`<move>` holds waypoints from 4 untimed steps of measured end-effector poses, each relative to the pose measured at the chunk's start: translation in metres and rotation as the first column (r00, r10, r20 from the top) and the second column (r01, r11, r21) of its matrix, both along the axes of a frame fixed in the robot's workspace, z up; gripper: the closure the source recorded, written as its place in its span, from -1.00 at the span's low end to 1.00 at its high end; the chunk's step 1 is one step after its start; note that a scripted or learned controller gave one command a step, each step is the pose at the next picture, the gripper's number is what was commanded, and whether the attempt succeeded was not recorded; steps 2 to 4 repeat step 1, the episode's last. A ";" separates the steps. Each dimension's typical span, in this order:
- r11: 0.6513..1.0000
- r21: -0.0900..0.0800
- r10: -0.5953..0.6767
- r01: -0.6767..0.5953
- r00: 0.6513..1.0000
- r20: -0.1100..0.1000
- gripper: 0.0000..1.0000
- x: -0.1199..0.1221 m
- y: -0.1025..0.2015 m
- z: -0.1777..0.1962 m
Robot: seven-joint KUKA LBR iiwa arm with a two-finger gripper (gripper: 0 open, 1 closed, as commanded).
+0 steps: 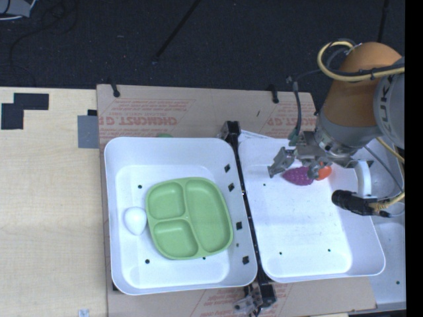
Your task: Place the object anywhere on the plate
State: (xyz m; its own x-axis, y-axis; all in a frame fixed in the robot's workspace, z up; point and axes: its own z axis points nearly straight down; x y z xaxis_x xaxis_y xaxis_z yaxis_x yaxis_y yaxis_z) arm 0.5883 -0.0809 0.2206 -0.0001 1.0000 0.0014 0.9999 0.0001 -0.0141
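Nearest the camera, the left bin (125, 269) holds the green plate (188, 216), three-sectioned and bare, with a white egg (135, 220) touching its left rim. The divider (241, 210) between the bins runs up beside the plate's right edge. Across it, the right bin (310, 249) has an open floor in front; farther back lies the task's thing, a purple object (299, 176), with an orange piece (322, 172) just beside it on the right. The gripper (294, 158) hangs directly over the purple object, at or just above it, with the arm (357, 91) rising behind toward the far right. Whether the jaws are open or closed I cannot tell, since the wrist hides them from this slant, nor can I tell that anything is clamped. Judged from this, the task is at its start: the object is in the right bin, well apart from the plate. Grasp, lift, carry across the divider and release all seem left to do.
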 end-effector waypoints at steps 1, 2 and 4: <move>1.000 -0.001 0.001 -0.001 1.000 0.011 -1.00 0.002 0.000 0.006; 1.000 -0.001 0.001 -0.001 1.000 0.011 -1.00 0.002 0.000 0.006; 1.000 -0.001 0.001 -0.001 1.000 0.011 -1.00 0.002 0.000 0.006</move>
